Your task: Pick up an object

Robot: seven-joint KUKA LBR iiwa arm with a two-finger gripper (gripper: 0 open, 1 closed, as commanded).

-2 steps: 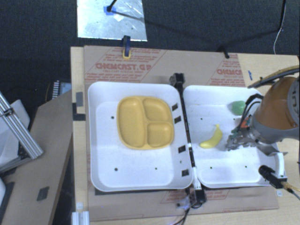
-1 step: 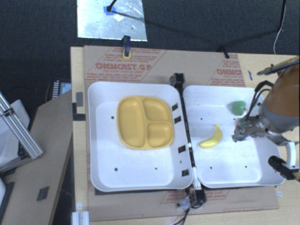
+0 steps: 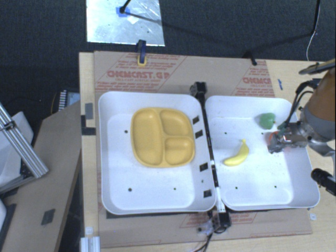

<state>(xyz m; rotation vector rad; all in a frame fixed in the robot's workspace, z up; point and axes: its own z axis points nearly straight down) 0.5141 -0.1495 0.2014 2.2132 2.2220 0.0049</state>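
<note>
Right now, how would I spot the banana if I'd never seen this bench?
Look at the right white bin. Near its middle lies the banana, below and left of a green object. It is the only curved yellow thing in that bin.

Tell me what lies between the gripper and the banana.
Nothing: in the camera view, bare white floor of the right bin separates the gripper from the banana.

Bench (image 3: 86, 88) surfaced with printed cardboard (image 3: 173, 70), bearing two shallow white bins side by side: left bin (image 3: 115, 193), right bin (image 3: 299, 193).
</note>
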